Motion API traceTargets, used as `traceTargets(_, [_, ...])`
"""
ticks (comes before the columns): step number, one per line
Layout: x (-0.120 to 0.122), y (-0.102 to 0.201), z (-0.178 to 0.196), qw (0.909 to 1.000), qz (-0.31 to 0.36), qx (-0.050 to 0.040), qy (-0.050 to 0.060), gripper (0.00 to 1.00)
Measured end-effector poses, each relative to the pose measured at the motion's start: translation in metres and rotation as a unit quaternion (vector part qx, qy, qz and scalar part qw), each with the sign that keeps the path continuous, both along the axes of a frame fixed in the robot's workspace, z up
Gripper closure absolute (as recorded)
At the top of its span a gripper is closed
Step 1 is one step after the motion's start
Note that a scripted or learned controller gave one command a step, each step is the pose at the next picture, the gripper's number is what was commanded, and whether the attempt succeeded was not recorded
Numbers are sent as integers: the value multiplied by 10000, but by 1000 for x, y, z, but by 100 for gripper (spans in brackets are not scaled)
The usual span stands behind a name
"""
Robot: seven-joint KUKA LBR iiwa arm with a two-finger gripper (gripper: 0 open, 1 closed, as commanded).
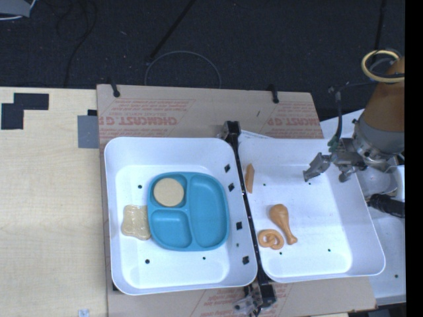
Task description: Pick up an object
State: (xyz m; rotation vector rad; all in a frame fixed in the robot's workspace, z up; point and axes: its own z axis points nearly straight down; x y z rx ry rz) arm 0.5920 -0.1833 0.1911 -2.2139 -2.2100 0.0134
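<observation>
Pale wooden bench [46, 197], brown cardboard sheet [198, 114] flat on it, two white bins [132, 152] on the cardboard

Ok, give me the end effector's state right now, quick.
End effector: over the right bin's upper right part, nothing between its fingers; open or shut cannot be told.

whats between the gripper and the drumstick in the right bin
Nothing: in the camera view, only bare white floor of the right bin separates the gripper from the drumstick.
</observation>
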Motion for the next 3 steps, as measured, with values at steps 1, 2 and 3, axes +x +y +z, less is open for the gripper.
traceTargets(1, [3, 0, 8, 10000, 10, -12, -64, 0])
traceTargets(2, [-7, 5, -45, 10000, 12, -5, -37, 0])
traceTargets(3, [-8, 7, -99, 10000, 7, -8, -47, 0])
